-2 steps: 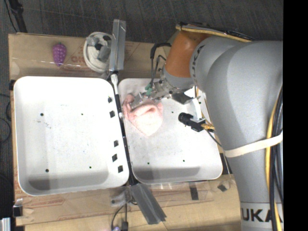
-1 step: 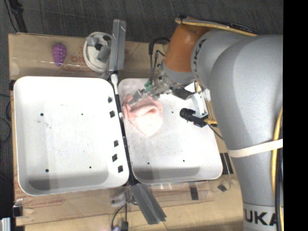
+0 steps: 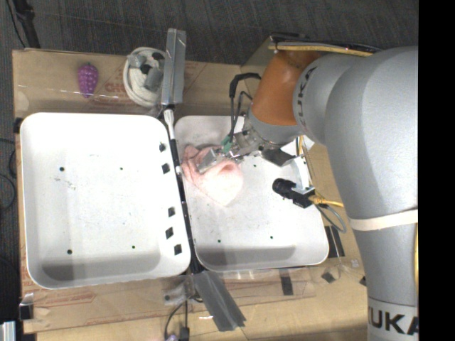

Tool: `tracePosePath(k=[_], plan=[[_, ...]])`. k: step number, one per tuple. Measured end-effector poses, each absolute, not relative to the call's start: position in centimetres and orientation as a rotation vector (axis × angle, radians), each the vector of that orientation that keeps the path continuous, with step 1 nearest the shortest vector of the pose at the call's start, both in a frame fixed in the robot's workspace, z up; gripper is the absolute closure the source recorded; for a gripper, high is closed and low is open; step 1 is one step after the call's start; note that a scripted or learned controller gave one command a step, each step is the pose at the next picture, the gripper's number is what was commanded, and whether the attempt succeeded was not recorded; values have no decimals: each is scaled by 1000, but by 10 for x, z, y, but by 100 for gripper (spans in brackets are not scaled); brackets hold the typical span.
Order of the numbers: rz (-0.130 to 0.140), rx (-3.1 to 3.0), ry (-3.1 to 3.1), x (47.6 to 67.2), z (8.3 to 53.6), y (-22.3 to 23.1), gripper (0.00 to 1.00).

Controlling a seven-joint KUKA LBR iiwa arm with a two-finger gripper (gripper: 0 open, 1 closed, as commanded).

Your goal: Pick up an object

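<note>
A soft pink object [image 3: 217,178] lies in the right bin [image 3: 270,244], near its upper left corner. The arm reaches down from the right, its orange band above the wrist. My gripper [image 3: 210,160] is low over the pink object's upper part, its metal fingers [image 3: 205,163] pointing left and touching or pressing into the pink material. I cannot make out how wide the fingers stand.
The left bin [image 3: 92,190] sits beside the right one, a divider with black clips between them. A purple grape-like item [image 3: 87,79] and a white roll [image 3: 144,75] rest on the bench behind the left bin. A black connector [image 3: 291,190] hangs over the right bin.
</note>
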State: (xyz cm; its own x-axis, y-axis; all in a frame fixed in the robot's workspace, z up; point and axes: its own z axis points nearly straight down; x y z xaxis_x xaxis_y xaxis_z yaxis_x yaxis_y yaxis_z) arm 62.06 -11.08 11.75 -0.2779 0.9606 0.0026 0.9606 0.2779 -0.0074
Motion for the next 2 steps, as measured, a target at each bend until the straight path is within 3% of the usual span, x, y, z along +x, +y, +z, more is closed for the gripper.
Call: tracePosePath(k=[1, 2], plan=[[0, -1669, -2662, 644, 92, -106, 0], [0, -1663, -2663, 645, 99, -105, 100]])
